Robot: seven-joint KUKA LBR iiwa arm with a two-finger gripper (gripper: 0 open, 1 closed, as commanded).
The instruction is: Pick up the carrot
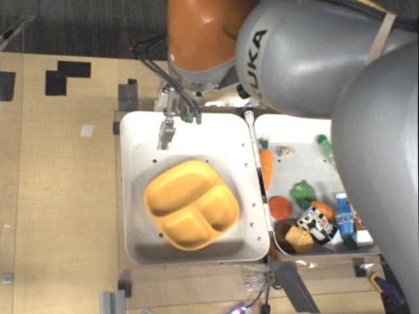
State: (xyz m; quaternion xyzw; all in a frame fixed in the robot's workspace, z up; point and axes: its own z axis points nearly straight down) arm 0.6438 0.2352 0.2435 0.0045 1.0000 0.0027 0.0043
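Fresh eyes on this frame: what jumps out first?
The grey arm with its orange band dominates the top and right, covering part of the right bin. Next is the yellow divided tray sitting in the left bin, with the gripper above that bin's far edge. The carrot lies at the right bin's left wall, apart from the toy pile at the near end.

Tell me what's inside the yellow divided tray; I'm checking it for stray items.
The yellow divided tray in the left bin shows three bare compartments. Nothing hides its inside; whatever lies underneath it is covered.
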